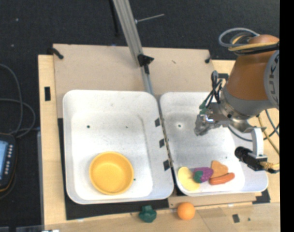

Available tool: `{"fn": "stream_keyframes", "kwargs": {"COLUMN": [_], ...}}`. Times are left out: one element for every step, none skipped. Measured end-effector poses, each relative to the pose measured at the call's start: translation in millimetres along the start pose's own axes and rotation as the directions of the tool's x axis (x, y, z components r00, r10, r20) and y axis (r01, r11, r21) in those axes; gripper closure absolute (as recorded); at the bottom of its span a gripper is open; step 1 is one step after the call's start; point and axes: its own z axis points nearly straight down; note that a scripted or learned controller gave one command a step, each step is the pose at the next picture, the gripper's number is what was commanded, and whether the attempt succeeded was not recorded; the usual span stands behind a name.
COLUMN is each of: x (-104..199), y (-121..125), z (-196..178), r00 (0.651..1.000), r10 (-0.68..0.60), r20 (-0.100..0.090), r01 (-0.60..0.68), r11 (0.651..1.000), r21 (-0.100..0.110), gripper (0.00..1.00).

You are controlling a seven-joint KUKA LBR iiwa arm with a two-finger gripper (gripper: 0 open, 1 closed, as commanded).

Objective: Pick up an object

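Toys (207, 174) lie clustered at the 6 o'clock edge of the right bin (185, 110): yellow, purple, green and orange pieces touching. Gripper (201, 127) hangs above them toward 12 o'clock, grasping nothing; finger state cannot be told. Left bin (79, 105) holds 1 yellow bowl (111, 172).

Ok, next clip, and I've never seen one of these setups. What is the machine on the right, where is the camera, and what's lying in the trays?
The camera is fixed above the bench, looking down at a slant. The grey and orange machine is a robot arm reaching in from the right; its gripper hangs over the right bin, and nothing can be seen in it. In that bin's near corner lie small toys: yellow, purple, green and orange pieces. The left bin holds a yellow bowl. In front of the bins, on the bench, sit an orange ball and a small green piece.
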Motion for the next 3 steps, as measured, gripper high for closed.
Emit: {"fn": "stream_keyframes", "kwargs": {"x": [44, 88, 137], "y": [10, 7, 16], "z": [5, 8, 14], "r00": [1.000, 1.000, 1.000], "r10": [0.005, 0.002, 0.001], "r20": [0.002, 0.001, 0.001], "r01": [-0.005, -0.002, -0.001], "r11": [1.000, 1.000, 1.000], "r21": [0.001, 0.002, 0.002], "gripper": [1.00, 1.00, 1.00]}}
